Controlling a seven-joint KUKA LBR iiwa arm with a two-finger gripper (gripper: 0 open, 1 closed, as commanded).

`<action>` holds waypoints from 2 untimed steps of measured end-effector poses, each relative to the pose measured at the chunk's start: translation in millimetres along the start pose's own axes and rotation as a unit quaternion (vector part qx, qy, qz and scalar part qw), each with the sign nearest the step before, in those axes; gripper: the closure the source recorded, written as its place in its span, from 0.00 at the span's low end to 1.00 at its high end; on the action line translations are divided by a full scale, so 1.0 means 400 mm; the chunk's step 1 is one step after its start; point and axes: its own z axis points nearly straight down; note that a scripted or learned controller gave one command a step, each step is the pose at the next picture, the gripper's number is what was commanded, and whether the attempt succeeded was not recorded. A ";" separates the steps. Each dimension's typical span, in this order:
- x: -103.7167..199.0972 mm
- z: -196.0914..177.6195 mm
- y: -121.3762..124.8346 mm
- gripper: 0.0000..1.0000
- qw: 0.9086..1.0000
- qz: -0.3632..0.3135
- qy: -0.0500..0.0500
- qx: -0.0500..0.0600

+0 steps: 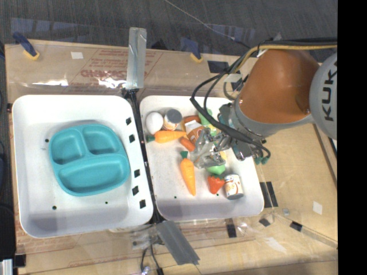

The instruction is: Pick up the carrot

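An orange carrot (188, 176) lies in the right bin (172, 208), pointing toward the front, with bare floor around its left side. My gripper (205, 152) hangs low over the middle of that bin, just up and right of the carrot's thick end, among other toys. The arm's orange band (279, 87) covers the bin's far right corner. A second orange carrot-like toy with a green end (167, 136) lies near the left wall of the same bin.
Around the gripper sit a white egg (153, 121), a small can (172, 118), a green piece (217, 168), a red strawberry-like toy (215, 183) and a small tin (233, 187). The left bin (28, 211) holds a teal divided plate (88, 159).
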 end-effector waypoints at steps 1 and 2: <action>0.004 0.010 0.002 0.00 1.000 0.000 0.004 -0.002; 0.028 0.255 0.007 0.00 0.993 -0.114 0.007 -0.005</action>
